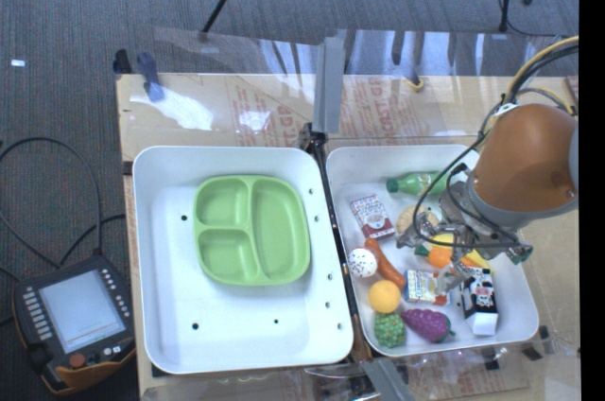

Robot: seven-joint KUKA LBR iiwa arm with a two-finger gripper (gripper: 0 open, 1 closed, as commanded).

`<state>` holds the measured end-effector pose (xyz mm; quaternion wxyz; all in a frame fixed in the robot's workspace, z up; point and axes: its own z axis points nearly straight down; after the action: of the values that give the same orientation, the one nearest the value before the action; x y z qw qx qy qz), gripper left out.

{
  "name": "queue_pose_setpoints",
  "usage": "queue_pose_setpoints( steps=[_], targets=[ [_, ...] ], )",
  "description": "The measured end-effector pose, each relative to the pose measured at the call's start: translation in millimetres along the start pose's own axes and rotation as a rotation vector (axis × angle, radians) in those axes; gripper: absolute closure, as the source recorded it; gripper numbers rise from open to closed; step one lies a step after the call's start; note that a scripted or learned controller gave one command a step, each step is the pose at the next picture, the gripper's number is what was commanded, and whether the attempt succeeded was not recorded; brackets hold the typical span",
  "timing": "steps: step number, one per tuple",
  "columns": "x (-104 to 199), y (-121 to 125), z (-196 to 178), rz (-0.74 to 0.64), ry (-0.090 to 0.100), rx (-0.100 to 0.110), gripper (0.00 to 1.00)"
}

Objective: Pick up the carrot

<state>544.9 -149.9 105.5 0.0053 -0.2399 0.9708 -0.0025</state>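
Left bin, centre-left of frame: holds a light green three-compartment plastic tray, nothing to do with this pick.

Right bin, lower right of frame: crowded. My target, the slim orange toy carrot, lies on the bin floor toward the bin's left side, slanting from upper left to lower right. Just beside it on the left, a white dotted ball; at its lower end, a round orange-yellow fruit, close enough that I judge them touching or nearly so. Above it, a small red-and-white carton. Below the fruit, a green knobbly toy and a purple grape cluster. A green bottle lies near the bin's upper wall.

Gripper: hangs right of the carrot, over a yellow-orange piece and a flat printed packet, near a black-and-white milk carton. The orange wrist dome hides the tip; I cannot tell whether it is spread or closed, or whether it pinches anything.

Judgement on the step: I need to shift left before descending. Best to turn the wrist so the closing line crosses the carrot's short axis, aim at its upper-middle stretch away from the round fruit, and come straight down. Risk: nudging the ball, or clipping the fruit instead.
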Motion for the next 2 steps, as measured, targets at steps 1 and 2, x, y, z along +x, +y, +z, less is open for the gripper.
queue_pose_setpoints(
  steps=[1,2],
  targets=[
    [18,3,10,0.03,-0.005,0.0,0.0],
    [16,4,-1,0.024,-0.005,0.001,1.0]
  ],
)
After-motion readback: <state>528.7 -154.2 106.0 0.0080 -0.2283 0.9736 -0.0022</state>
